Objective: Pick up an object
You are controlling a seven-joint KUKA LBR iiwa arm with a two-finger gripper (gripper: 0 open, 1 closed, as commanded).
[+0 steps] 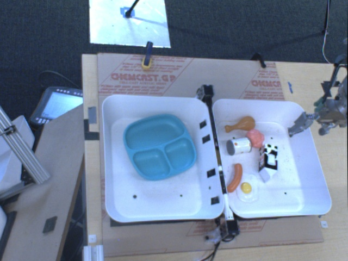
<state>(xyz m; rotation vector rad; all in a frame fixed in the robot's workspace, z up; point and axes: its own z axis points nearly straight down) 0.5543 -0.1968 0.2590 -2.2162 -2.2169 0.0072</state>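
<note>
The tool is hanging over the upper right corner of the right bin, coming in from the right side. It is blurred and small from here, so I cannot tell if it is spread or pressed together, and I am seeing nothing in it.

All the small objects are lying in the right bin, toward its left half. A toy chicken drumstick is lying near the top. Just below it a small can is lying on its side, touching a pink round object. To the right of these a black and white carton is standing. Lower down, an orange sausage is lying at a slant, and beside it a fried egg is resting flat.

In the left bin a blue divided plate is sitting in the middle. Both bins are resting on the bench, which is covered with a printed cardboard sheet.
</note>
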